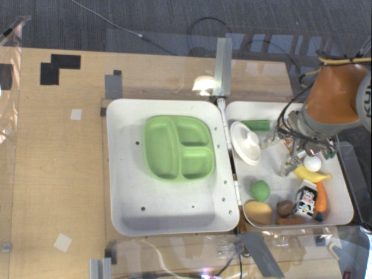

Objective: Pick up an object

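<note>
Your likeliest pick is the banana (310,175), lying in the right bin (349,211) toward its right side, just nearer than the gripper (297,156). Its long axis runs left to right, tilting slightly, and which end is the stem you cannot tell. A white egg (314,163) touches its far edge. The gripper's fingers look spread, nothing between them. A milk carton (306,201) and a carrot (321,198) sit just nearer.

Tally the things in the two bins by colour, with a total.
Green: 3 (divided tray, cucumber, lime)
White: 3 (cup, egg, milk carton)
Yellow: 2 (banana, potato)
Orange: 1 (carrot)
Brown: 2 (kiwi, sausage)
Total: 11
</note>
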Tool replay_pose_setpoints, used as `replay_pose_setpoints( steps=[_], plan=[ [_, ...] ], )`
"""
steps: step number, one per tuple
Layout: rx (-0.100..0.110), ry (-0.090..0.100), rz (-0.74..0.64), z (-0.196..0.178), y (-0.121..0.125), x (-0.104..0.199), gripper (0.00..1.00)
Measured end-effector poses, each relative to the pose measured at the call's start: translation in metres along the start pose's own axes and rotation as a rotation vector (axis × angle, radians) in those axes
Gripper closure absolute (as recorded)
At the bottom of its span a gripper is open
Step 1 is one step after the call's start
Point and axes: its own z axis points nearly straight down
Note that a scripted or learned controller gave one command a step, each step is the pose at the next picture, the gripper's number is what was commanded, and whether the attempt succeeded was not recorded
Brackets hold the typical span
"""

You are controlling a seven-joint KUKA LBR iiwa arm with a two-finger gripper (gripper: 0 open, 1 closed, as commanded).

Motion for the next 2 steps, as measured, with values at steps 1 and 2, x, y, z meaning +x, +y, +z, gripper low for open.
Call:
replay_pose_setpoints(
  steps=[1,2],
  plan=[
    [0.002,-0.002,0.166,-0.002,0.018,0.064,0.0],
    [-0.003,0.001,0.219,0.001,0.004,-0.037,0.0]
  ],
)
